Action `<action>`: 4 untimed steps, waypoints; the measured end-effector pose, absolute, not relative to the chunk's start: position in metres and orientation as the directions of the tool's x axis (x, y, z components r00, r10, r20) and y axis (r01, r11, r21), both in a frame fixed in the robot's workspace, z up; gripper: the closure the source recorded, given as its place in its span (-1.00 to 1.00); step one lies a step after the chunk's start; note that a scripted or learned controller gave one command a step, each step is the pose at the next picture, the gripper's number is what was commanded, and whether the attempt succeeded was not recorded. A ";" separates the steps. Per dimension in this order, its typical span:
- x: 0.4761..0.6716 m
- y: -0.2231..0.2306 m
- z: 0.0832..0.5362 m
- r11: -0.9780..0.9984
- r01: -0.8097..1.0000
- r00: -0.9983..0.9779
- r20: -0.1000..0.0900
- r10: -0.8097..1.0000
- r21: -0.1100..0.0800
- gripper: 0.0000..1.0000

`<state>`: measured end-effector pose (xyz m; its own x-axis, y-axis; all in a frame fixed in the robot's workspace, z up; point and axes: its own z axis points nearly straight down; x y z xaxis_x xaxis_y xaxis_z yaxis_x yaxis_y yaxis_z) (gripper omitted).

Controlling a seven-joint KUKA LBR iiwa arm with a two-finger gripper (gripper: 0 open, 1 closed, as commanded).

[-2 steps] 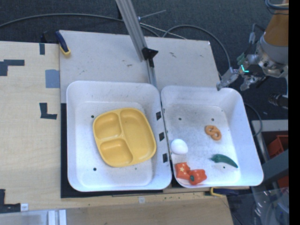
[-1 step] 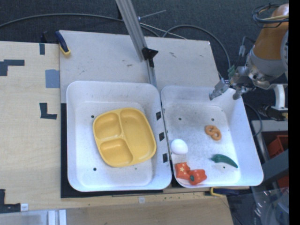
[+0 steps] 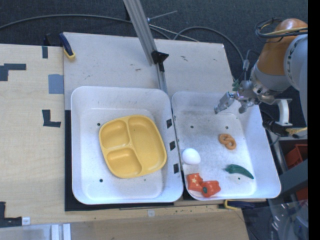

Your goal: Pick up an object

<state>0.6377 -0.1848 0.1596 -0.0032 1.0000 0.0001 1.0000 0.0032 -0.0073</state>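
We see the gripper (image 3: 233, 104), fingers apart and empty, at the right bin's (image 3: 200, 115) far edge; descending there risks striking the rim.

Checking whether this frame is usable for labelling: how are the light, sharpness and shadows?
Camera view: light is even and soft, without harsh glare on the white bins; the yellow divided plate, egg and pretzel read clearly with faint shadows; the gripper looks slightly soft, so its fingers are hard to judge.
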 end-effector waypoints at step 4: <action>0.634 -0.196 0.237 0.002 1.000 -0.002 -0.002 1.000 0.005 1.00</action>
<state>0.6335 -0.1963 0.2367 -0.0021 1.0000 -0.0021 1.0000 0.0021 0.0050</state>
